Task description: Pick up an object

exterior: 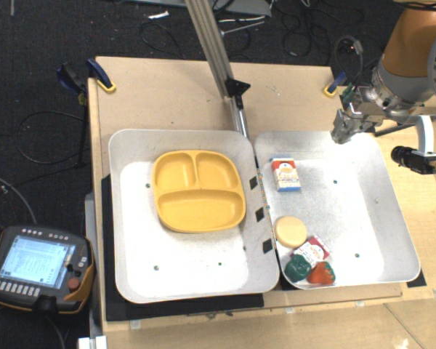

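Object candidates lie in the right bin [363, 195]: a small carton [285, 175] near its upper left, and a cluster in the lower-left corner made up of a pale round disc [291, 232], a red-and-white packet [315, 251], a green piece [298, 268] and a red piece [322, 273], the last three touching one another. The left bin [131, 217] carries a yellow divided tray [199, 191].

Camera view: the task stands unstarted as far as can be judged. Every item rests on a bin floor; none is lifted. Approach, descent, grasp and lift all remain.

The gripper [343, 131] hangs at the upper edge of the right bin, well apart from the carton and further from the cluster. It touches no object. Whether it is spread or closed cannot be told at this angle. The counter [167, 93] beyond the bins bears clamps only.
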{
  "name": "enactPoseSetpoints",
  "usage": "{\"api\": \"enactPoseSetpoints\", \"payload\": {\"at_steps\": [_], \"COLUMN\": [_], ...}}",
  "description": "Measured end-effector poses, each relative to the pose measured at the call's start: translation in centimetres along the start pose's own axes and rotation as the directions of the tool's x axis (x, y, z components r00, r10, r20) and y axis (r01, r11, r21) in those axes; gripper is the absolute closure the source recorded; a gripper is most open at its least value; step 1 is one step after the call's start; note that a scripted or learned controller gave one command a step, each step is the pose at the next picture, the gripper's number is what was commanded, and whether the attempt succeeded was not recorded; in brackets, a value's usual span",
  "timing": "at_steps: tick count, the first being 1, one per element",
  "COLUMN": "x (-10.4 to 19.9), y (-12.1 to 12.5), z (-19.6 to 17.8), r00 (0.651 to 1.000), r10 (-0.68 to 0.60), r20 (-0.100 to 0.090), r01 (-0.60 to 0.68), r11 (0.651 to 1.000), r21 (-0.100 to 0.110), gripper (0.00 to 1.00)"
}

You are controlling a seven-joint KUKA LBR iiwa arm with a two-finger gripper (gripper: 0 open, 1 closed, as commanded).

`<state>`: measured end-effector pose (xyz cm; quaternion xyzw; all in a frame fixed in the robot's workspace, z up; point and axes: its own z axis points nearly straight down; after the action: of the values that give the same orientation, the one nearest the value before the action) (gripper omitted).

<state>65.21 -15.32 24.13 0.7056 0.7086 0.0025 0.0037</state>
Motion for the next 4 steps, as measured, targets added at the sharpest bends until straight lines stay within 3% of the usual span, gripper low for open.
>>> {"api": "enactPoseSetpoints", "payload": {"at_steps": [1, 2, 4], "x": [0.0, 5.2, 15.5], "y": [0.2, 0.4, -1.6], "z": [-4.8, -3.6, -0.2], "r00": [1.0, 1.0, 1.0], "r10": [0.001, -0.003, -0.003], "r20": [0.0, -0.003, -0.003], "r01": [-0.001, 0.003, 0.003], "r11": [1.0, 1.0, 1.0], "r21": [0.001, 0.009, 0.011], "gripper": [1.0, 1.0, 1.0]}}
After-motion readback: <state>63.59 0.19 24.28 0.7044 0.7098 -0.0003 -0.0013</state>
